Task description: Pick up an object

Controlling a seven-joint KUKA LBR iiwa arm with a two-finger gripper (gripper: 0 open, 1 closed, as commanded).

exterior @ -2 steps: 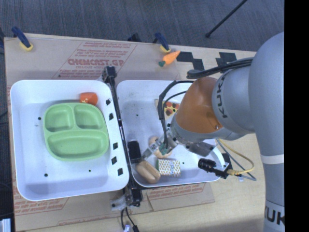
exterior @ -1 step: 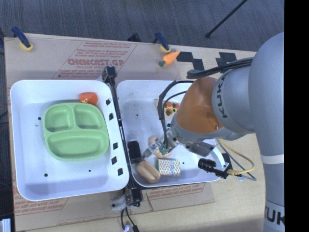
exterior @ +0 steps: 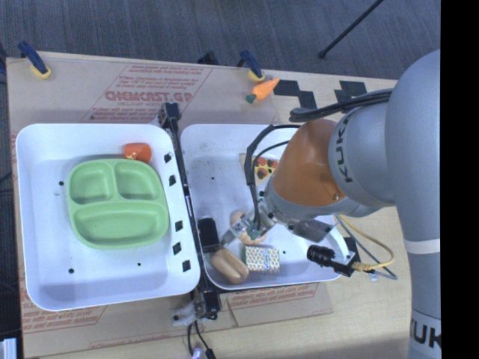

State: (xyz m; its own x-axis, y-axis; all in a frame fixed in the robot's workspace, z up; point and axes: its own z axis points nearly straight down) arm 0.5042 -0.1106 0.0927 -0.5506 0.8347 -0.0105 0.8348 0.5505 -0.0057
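**Arm low over the right bin, claw down among the items at its front**

Closest to my camera is the grey arm itself, reaching in from the right, with its orange band hanging over the middle of the right-hand shallow white bin. Below the band I see the claw pointing down and to the left, low in the front part of that bin. I cannot tell from here how its tips are set, or whether anything sits between them; the wrist hides too much.

Just beside the claw, toward the front wall of the bin, lies a tan bread-roll-shaped object. Right next to it, on its right, is a small box with a speckled, patterned face. A small black block lies just left of the claw, near the divider between the bins. Something pale and rounded sits close against the claw's tip; I cannot make out what it is. A small yellow and red item peeks out from behind the band, further back in the same bin.

In the left white bin rests a light green divided plastic plate with three sections. At its back edge, touching or nearly so, is a small orange-red object.

On the cardboard-covered worktop behind the bins lies a small toy carrot, orange with a green end, well apart from both bins. Blue clamps grip the worktop's back edge.
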